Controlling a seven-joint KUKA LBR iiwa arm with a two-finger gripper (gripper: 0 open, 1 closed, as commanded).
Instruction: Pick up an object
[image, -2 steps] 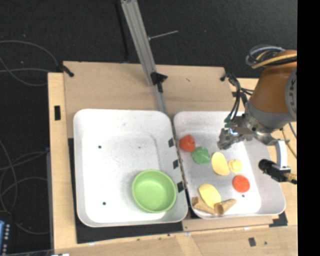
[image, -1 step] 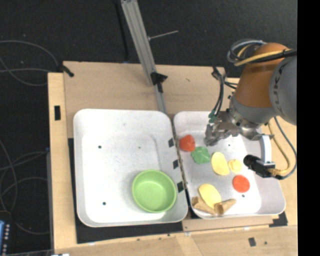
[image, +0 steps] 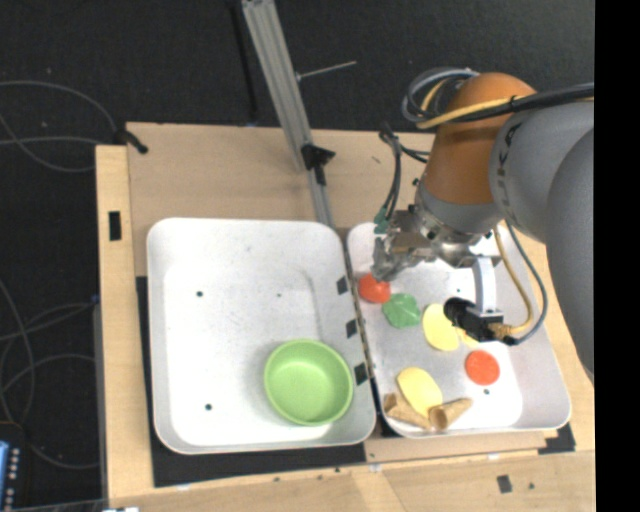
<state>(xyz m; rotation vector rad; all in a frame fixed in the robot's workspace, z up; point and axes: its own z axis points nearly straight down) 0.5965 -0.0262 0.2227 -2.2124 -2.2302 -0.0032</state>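
Camera view: grey two-finger gripper (image: 384, 268) low in right white bin (image: 540, 400), tips just above small round orange-red object (image: 374, 290) near bin's left wall; grip state unclear. Green bowl (image: 308, 381) in left white bin (image: 200, 260).

Two bins sit side by side on the surface (image: 220, 180). The left bin (image: 200, 270) holds a bowl (image: 308, 381) in its near right corner. The right bin (image: 530, 400) holds several small things: a round piece (image: 374, 290) at the far left by the dividing edge, a leafy piece (image: 403, 311) just beside it, then a rounded piece (image: 440, 327) further right, another round one (image: 482, 367) nearer, and two cones (image: 430, 412) along the near wall. The tool (image: 385, 262) hangs just behind the far-left round piece, the arm (image: 480, 150) coming in from the right.
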